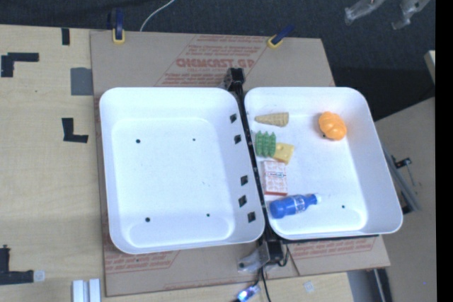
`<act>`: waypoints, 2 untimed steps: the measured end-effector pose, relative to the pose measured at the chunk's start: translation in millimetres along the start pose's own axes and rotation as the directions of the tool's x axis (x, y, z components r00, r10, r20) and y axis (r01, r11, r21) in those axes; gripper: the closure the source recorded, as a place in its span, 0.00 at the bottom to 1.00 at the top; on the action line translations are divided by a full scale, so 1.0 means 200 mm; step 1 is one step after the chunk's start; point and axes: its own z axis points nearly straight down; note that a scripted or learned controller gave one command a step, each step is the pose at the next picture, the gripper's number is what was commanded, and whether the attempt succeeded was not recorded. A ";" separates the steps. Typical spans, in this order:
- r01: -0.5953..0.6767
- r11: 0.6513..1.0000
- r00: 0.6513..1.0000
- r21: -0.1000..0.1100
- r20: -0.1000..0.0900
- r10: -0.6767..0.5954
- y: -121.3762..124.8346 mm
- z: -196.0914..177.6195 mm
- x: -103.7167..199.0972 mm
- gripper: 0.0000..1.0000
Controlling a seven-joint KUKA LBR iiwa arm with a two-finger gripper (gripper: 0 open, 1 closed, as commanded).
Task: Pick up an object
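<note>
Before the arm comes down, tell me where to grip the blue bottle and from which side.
Grip the blue bottle across the wide blue body, not the narrow pale neck. It lies on its side near the right bin's front edge, neck pointing right. Come straight down from above, fingers closing front-to-back across it. The red-and-white packet lies close behind, so leave margin there.

Two white bins, one at frame left [117, 173] and one at frame right [368, 173], and five small things: one orange fruit [332, 125], one blue bottle [291, 205], one green piece [265, 143], one yellow wedge [272, 119] and one red-and-white packet [274, 177].
</note>
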 end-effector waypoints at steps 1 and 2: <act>0.000 1.000 1.000 0.019 -0.001 0.000 0.00 0.01 0.00 1.00; 0.001 1.000 1.000 0.019 0.000 -0.001 0.00 -0.04 0.01 1.00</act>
